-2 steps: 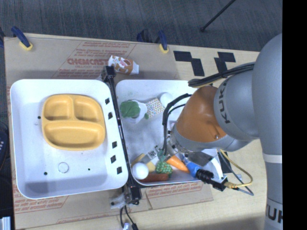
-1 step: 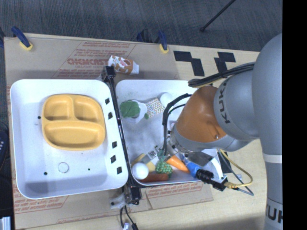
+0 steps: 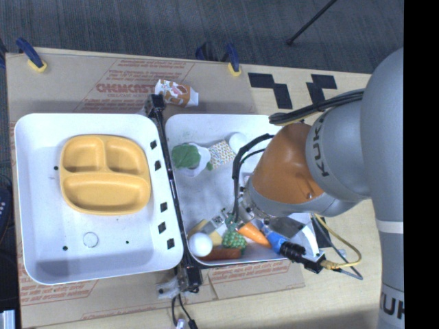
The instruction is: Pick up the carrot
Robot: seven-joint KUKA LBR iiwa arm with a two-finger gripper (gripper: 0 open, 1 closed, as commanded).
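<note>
The carrot (image 3: 253,234), orange with a green leafy top (image 3: 234,239), lies near the front edge of the right bin (image 3: 199,197). The arm's orange band and wrist hang directly above it. The gripper (image 3: 236,223) points down just left of the carrot's body, close to the green top; the wrist hides most of it.
A yellow divided plate (image 3: 105,172) rests in the left bin (image 3: 34,204). The right bin also holds a green broccoli piece (image 3: 185,157), a white egg (image 3: 201,243), a reddish item (image 3: 223,253), a blue piece (image 3: 275,241) and a white object (image 3: 236,141). A small packet (image 3: 177,93) lies behind the bins.
</note>
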